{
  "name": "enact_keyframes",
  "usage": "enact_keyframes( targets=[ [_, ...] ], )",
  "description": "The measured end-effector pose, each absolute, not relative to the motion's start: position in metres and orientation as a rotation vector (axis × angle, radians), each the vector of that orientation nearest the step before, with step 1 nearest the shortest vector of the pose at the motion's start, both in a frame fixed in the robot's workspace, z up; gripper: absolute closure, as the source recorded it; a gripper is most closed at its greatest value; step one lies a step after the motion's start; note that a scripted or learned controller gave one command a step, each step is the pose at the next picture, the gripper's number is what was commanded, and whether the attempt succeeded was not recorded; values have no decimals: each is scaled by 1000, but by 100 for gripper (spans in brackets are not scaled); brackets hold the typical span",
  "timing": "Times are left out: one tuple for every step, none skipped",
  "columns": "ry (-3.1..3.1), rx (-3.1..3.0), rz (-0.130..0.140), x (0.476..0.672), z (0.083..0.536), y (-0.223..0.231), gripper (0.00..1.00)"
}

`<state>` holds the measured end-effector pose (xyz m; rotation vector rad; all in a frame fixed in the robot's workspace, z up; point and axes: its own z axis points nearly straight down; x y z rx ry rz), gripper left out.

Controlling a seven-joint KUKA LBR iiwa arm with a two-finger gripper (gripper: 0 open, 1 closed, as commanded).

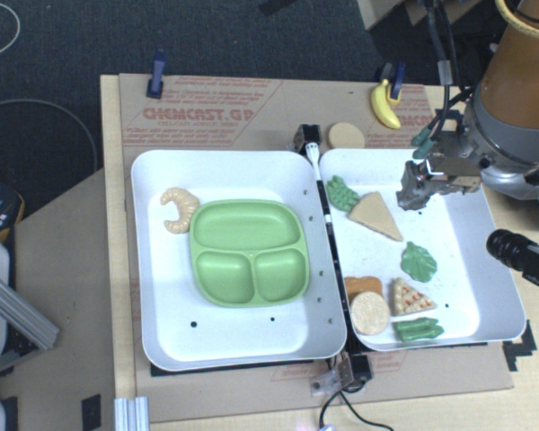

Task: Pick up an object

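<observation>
One smooth tan wedge [375,215] lies beside the dark claw [413,196].

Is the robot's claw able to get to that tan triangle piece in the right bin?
Probably yes. The claw hangs above the right bin, just up and right of the tan wedge. The wedge lies flat with nothing on top; a green leafy piece sits close on its left.

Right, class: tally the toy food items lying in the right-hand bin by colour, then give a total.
Green: 3 (leafy piece, leaf, beans)
Tan or beige: 3 (wedge, round cracker, pizza slice)
Orange-brown: 1 (piece)
Total: 7
</observation>
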<state>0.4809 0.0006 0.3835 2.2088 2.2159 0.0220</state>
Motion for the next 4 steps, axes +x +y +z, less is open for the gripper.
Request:
enact_keyframes(
  targets=[
    [2221, 2217, 4, 480, 447, 7, 100],
    [2224, 2224, -6, 479, 367, 20, 100],
    [2222, 2226, -5, 479, 283, 25, 100],
    [2221, 2228, -4, 479, 181, -20, 100]
  ],
)
